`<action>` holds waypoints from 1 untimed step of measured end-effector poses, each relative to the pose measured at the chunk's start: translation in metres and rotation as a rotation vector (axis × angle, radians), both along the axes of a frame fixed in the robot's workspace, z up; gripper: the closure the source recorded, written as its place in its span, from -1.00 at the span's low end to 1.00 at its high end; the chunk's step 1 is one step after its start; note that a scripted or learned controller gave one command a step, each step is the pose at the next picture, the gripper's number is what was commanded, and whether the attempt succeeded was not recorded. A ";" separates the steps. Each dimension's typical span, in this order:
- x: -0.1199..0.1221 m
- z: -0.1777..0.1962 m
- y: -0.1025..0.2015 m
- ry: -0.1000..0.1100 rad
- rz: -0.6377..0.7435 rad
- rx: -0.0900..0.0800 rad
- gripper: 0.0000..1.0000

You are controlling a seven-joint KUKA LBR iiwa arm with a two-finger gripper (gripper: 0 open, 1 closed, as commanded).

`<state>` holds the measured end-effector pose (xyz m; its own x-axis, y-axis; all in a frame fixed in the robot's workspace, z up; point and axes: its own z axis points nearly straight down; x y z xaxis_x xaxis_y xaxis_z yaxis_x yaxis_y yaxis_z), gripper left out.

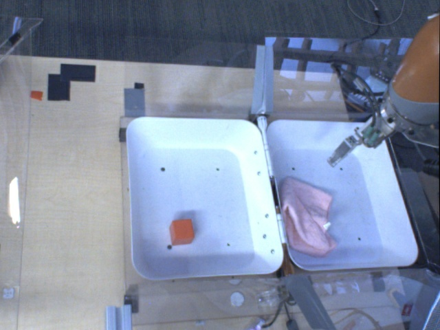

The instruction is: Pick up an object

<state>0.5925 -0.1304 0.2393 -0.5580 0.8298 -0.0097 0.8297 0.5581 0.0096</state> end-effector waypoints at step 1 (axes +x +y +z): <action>-0.047 -0.129 0.013 0.009 0.106 0.002 -1.00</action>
